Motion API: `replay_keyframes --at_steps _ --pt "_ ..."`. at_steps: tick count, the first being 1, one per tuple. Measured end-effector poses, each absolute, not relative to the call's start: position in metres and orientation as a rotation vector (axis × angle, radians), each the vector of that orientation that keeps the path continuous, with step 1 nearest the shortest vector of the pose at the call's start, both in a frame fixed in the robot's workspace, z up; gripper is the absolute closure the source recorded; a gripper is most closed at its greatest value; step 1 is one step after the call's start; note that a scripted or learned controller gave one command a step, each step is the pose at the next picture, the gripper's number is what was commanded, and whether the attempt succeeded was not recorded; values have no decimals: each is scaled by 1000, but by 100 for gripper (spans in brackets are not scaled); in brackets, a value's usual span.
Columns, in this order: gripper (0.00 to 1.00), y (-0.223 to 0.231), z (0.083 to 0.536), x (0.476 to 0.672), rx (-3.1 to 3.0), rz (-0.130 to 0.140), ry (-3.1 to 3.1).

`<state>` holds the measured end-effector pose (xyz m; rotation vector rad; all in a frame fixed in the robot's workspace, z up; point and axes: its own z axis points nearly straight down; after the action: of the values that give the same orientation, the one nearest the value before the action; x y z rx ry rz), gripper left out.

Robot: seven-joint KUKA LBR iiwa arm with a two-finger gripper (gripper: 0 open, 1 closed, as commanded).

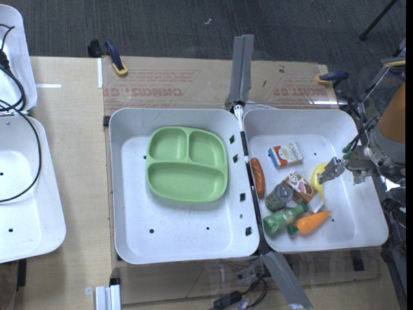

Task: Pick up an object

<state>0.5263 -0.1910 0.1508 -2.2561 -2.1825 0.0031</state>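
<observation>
— So, what sits in the left bin (122,192)?
— One green divided plate (188,165), lying flat toward the back, three compartments with nothing in them

— And the right bin (361,231)?
— A cluster near its left wall: a hot dog (259,175) along the divider, a small white and orange carton (286,154) behind it, a grey can (279,197), a red and white packet (301,187), a green bottle (282,219) on its side and a carrot (312,221) at the front touching the bottle. A yellow object (319,175) lies just right of the packet

— Where is the hand (333,170)?
— Over the right bin, just beside the yellow object; whether its fingers are spread or pressed together, I cannot tell, and nothing shows between them
</observation>
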Motion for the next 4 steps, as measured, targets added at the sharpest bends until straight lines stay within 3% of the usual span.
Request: replay_keyframes --at_steps 1,2,3,4 --pt "0 -172 111 537 -2227 -15 -2245" --pt "0 -170 107 542 -2225 -18 -2261" --pt "100 -169 118 546 -2231 -31 -2262" --pt "0 -168 118 546 -2230 -31 -2263"
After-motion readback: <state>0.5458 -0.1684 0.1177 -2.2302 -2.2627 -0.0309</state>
